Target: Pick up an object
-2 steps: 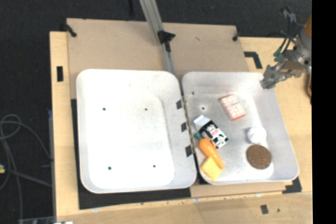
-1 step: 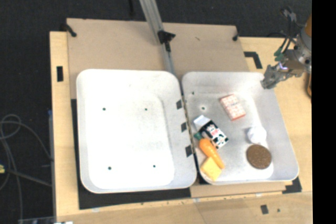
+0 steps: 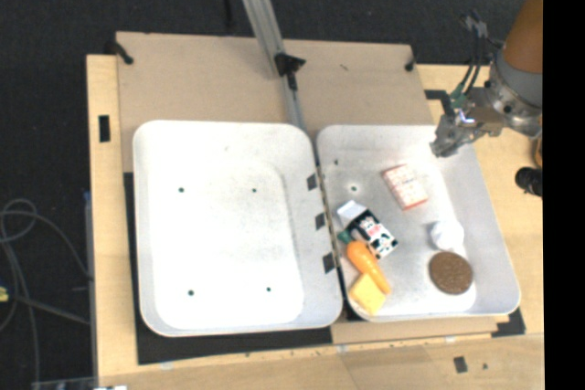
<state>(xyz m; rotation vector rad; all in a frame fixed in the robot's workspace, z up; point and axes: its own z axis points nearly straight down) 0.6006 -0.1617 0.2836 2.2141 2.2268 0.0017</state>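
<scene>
Tool (image 3: 448, 142) above right bin's (image 3: 484, 196) far corner

One camera, fixed high above the tabletop (image 3: 384, 365), looking down at a slant. It sits far enough back to take in both white bins side by side, left bin (image 3: 155, 196) and right bin (image 3: 489, 224), plus dark floor beyond. The arm (image 3: 512, 78) comes in from the view's right.

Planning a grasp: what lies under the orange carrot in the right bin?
The orange carrot rests on a yellow block and against a black-and-white box. Anything beneath its middle is hidden.
</scene>
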